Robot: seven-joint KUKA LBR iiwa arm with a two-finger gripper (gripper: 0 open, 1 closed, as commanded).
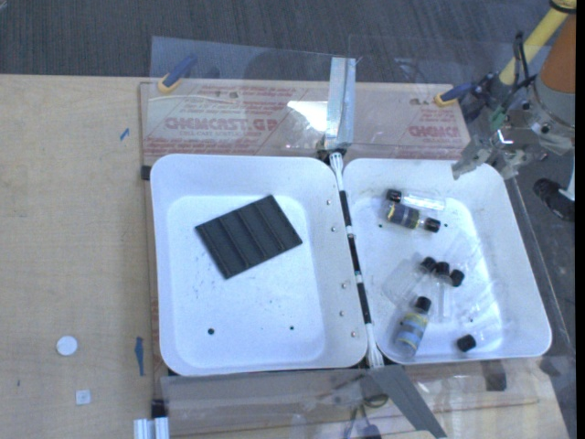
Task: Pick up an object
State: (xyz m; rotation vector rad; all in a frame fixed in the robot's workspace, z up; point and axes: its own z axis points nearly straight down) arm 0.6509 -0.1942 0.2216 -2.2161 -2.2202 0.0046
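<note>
Approach step: grey-metal tool (477,158) hovering over right white bin's (526,273) far corner, grip state unclear. Nearest pickable thing, clear black-capped vial (409,214), lying in that bin. Next: descending, centring over vial.

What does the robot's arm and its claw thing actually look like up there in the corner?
The arm enters at the camera view's upper right with an orange band and a yellow section above it. Dark cables loop along it, with small green and blue bits near the wrist. The gripper is pale grey metal, angular, narrowing to thin fingers beside the right bin.
</note>
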